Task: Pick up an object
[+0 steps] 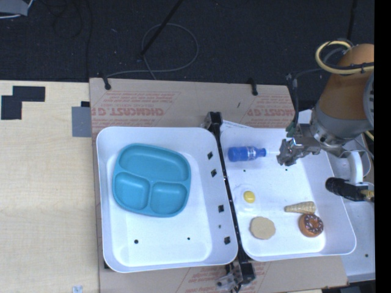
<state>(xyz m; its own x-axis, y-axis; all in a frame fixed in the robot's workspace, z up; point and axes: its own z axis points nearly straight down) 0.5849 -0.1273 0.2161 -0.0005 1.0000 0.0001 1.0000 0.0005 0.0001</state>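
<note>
The right bin [333, 163] holds a blue bottle [246, 154] lying on its side near the back left. A fried egg toy [248, 196] sits in the middle, with a tan round cookie [263, 227] in front of it. An ice cream cone [300, 208] and a chocolate donut [311, 224] lie at the front right. My gripper [288, 154] hangs over the back of this bin, just right of the bottle's cap and apart from it. No object shows in its grasp.
The left bin [159, 240] holds a blue divided plate [151, 180]. A black divider strip [223, 188] runs between the two bins. The arm's orange band [345, 87] and wrist stand over the right bin's back right corner.
</note>
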